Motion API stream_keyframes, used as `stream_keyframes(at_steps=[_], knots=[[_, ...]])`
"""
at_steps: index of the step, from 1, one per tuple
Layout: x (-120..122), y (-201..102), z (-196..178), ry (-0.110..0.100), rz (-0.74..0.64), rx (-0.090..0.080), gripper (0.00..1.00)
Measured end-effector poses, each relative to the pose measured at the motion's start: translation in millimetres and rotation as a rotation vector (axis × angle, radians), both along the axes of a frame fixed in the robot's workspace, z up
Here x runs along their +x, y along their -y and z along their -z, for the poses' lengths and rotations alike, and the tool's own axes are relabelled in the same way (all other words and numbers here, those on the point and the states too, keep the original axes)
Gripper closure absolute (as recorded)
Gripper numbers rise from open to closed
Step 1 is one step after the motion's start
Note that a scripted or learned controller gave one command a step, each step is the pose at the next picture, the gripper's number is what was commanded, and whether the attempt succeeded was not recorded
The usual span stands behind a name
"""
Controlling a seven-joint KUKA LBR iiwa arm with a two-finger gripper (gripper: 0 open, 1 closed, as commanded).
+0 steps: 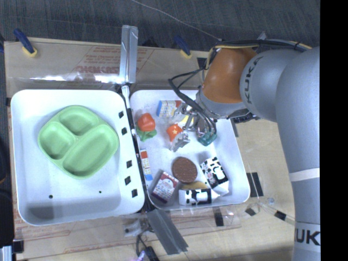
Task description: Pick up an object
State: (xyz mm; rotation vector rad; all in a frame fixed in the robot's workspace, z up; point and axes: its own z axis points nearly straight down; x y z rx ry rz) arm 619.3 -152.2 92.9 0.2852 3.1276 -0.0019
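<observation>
**A:** Where is the arm?

**B:** Over the right bin (pixel 235 162). Its gripper (pixel 187 130) hangs low among the clutter, just beside a small orange object (pixel 174 130). I cannot tell whether it is clenched or released.

**A:** Anything lifted?

**B:** Apparently not. The orange object, a brown round cookie (pixel 184 169) and a cow-patterned carton (pixel 215 173) all seem to lie in the bin. The grasp and lift look still to do.

arm (pixel 283 107) cut off at right edge; teal object (pixel 207 140) partly hidden behind gripper (pixel 187 130)
</observation>
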Motion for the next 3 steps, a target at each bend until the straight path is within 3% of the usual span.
stream_keyframes(at_steps=[1, 2, 3], knots=[[15, 58, -2, 0.004, 0.058, 0.0, 0.0], [-2, 51, 0, 0.001, 0.018, 0.001, 0.0], [30, -22, 2, -0.01, 0.023, 0.004, 0.0]])
